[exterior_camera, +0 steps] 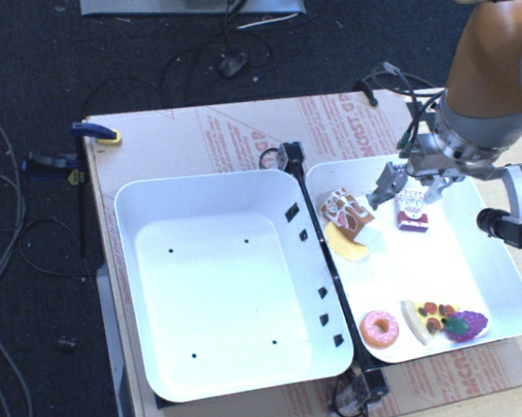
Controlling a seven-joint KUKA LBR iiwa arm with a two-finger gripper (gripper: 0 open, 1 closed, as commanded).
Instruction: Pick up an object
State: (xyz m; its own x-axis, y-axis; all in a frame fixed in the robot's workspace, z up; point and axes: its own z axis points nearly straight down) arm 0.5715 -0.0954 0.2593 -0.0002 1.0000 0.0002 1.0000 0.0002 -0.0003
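**Arm hangs over the right bin, nothing in its grip**

From where I stand, the grey-and-orange arm [493, 61] leans in from the right, and its gripper [407, 178] hovers above the upper part of the right bin [506, 281]. Its fingers look spread apart, one dark tip pointing toward a brown-and-white patterned piece [346, 209], the other side above a small red-and-white packet [412, 211] — nothing sits between them. Just below the patterned piece lies a yellow banana-like shape [345, 242], touching it. Along the bin's near edge sit a pink donut [380, 329], a pale strip with red and yellow bits [425, 318] and a purple grape bunch [466, 324], close together. The left bin [149, 292] sits beside it on the desk [195, 135].
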